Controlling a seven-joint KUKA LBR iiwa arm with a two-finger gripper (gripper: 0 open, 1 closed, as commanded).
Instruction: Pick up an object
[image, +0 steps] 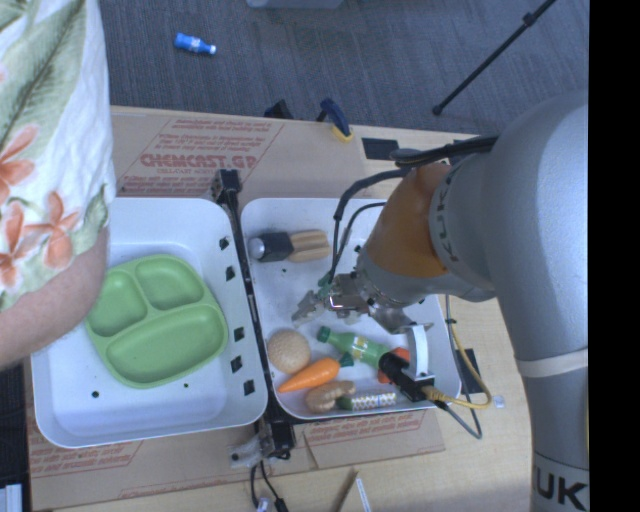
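My gripper (318, 300) hangs low over the middle of the right bin (300, 212), its metal tip pointing left, with nothing seen held in it. Just below it lie a green bottle (354, 346), a round bread roll (288, 350) and an orange carrot (310, 375). A black, silver and wooden cylinder (290, 245) rests at the bin's far side, up and to the left of the gripper. Along the near wall sit a brown lumpy item (328, 397) and a small coiled piece (368, 402). My arm hides the bin's right part.
The left bin (60, 400) holds a green divided plate (155, 320). A person in a floral shirt (45, 150) leans over that bin's left edge. Both bins sit on cardboard (200, 150); black clips (228, 182) mark the divider between them.
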